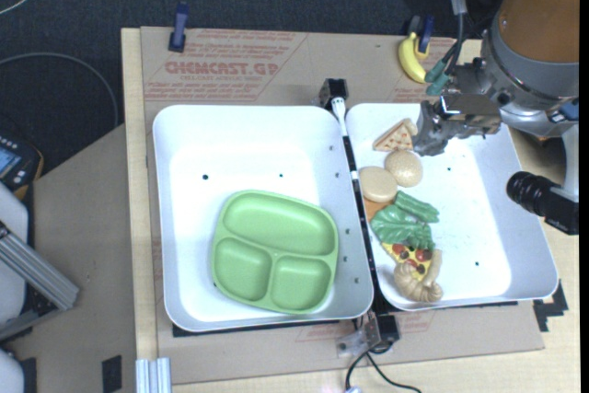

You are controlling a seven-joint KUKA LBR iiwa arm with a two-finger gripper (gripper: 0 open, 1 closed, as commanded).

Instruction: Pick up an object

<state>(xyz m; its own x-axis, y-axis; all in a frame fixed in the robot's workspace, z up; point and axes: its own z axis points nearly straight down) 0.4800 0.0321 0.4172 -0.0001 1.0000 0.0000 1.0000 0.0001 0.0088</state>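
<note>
The right bin (488, 235) holds toy food along its left side: a tan triangular cracker (396, 137), a pale round ball (403, 168), a beige bun (376, 184), green lettuce (407, 216), a pizza slice (416, 258) and a tan peanut-shaped piece (420, 290). My gripper (431, 139) hangs low over the bin's far left part, just right of the cracker and just above the pale ball. Nothing shows between its fingers.
The left bin (184, 152) holds a green divided plate (274, 250). A yellow banana (413, 58) lies on the board behind the right bin. A blue clamp (179, 27) and a black clamp (333, 91) stand at the back.
</note>
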